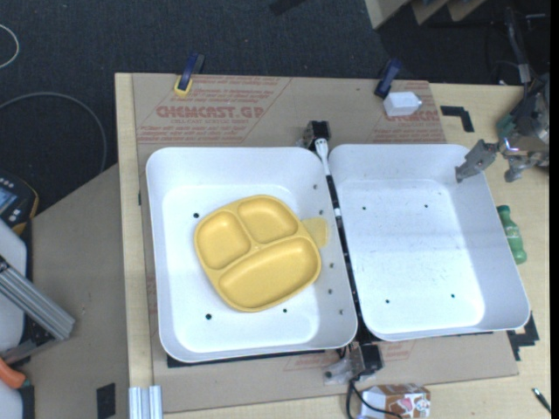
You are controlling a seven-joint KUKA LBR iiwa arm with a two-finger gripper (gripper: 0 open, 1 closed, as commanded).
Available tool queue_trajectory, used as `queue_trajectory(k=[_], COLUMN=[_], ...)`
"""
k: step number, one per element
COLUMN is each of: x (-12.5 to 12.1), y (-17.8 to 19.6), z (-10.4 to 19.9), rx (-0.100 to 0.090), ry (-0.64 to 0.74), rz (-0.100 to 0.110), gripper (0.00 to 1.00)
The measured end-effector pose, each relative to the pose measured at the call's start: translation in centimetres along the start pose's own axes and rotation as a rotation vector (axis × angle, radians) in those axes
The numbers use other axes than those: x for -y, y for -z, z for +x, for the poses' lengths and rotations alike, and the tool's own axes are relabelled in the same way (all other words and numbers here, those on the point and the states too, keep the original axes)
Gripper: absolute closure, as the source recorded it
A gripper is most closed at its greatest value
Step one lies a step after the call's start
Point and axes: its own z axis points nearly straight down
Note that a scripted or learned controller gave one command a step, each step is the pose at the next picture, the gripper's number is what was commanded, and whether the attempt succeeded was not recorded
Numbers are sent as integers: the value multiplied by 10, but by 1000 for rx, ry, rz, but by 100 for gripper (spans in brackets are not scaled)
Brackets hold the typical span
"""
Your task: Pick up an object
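Nearest, a yellow divided plate [256, 251] is seen lying flat in the left bin [166, 234], slightly turned, its three shallow compartments smooth and glossy like moulded plastic. It is judged the likeliest object to be picked, being well apart from the bin walls. Beside it, the right bin [419, 260] is marked by fine dark specks. Farther off, at that bin's far right corner, the gripper [493, 157] is held above the rim, presumably poised before a reach; whether it is wide or narrow cannot be told.
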Motion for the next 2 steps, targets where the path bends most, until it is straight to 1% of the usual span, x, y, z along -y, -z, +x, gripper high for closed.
queue_trajectory(k=[1,2], x=[47,110], y=[133,216], z=[45,92], rx=[3,1], ry=[5,5], rz=[-16,-13], gripper=[0,0])
